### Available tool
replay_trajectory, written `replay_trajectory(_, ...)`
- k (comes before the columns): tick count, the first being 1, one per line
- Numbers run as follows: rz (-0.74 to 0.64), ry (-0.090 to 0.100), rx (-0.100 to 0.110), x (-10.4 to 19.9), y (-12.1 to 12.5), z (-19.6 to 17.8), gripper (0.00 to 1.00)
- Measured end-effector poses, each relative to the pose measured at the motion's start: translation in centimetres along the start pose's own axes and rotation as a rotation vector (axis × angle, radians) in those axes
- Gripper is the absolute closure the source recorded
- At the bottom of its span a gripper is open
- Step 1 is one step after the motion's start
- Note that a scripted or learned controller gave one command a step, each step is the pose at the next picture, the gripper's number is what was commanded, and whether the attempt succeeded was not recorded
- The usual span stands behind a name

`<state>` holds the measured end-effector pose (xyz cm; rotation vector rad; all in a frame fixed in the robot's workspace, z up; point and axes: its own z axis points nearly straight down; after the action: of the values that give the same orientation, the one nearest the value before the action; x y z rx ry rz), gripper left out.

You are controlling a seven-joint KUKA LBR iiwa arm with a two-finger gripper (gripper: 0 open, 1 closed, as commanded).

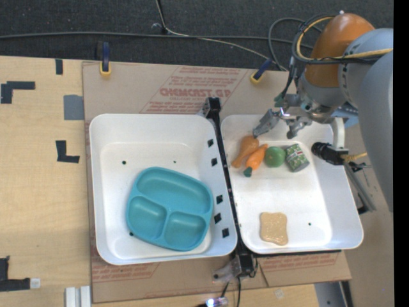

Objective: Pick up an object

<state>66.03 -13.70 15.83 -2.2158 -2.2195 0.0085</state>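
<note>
I see the gripper poised above the right bin, fingers spread, seemingly empty; just below it, carrot, green ball and packet cluster, offering nearby targets.

A robotics lab: 2 white bins on a cardboard-covered bench, clamps, trailing cables

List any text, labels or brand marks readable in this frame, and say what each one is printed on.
Red print on the cardboard sheet under the bins: large letters and smaller lines beneath, too blurred to read.
Green packet in the right bin: label markings too small to read.
Nothing else bears legible text.
</note>
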Motion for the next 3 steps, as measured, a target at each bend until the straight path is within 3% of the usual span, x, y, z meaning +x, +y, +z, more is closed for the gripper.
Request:
replay_trajectory(1,0.002,0.003,-0.008,-0.8,0.1,5.4,0.0)
replay_trajectory(2,-0.001,-0.002,-0.011,-0.7,0.3,7.3,0.0)
replay_trajectory(3,-0.002,-0.003,-0.012,-0.7,0.3,6.2,1.0)
